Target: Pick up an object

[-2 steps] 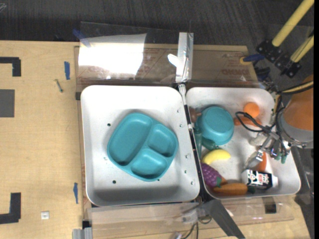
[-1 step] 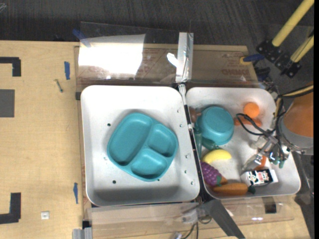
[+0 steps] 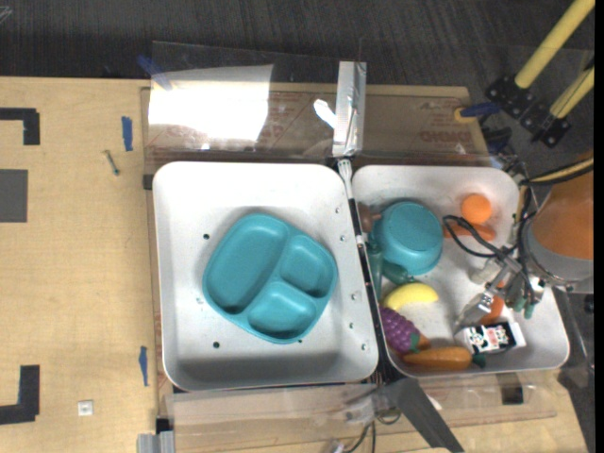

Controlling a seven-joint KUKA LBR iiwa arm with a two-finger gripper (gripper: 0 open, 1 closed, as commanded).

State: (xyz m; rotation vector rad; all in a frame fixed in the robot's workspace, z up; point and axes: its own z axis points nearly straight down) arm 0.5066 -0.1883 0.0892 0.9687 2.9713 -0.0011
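Camera view looks down on two white bins side by side. The left bin [image 3: 179,253] has just one thing in it: a teal plate [image 3: 271,276] with three compartments, sitting roughly in the middle. The right bin [image 3: 429,179] is the busy one. Going across it: one teal cup [image 3: 411,237] near the top left, one yellow lemon [image 3: 411,296] just below it, one bunch of purple grapes [image 3: 397,329] under that by the divider, one carrot [image 3: 436,356] lying along the bottom edge, one small black and white carton [image 3: 494,337] next to the carrot's right end, and one orange ball [image 3: 478,207] up near the top right. The gripper [image 3: 500,295] hangs over the right side of that bin, just above the carton. It's too cluttered there to make out how it's set, so I can't tell, and nothing looks lifted.
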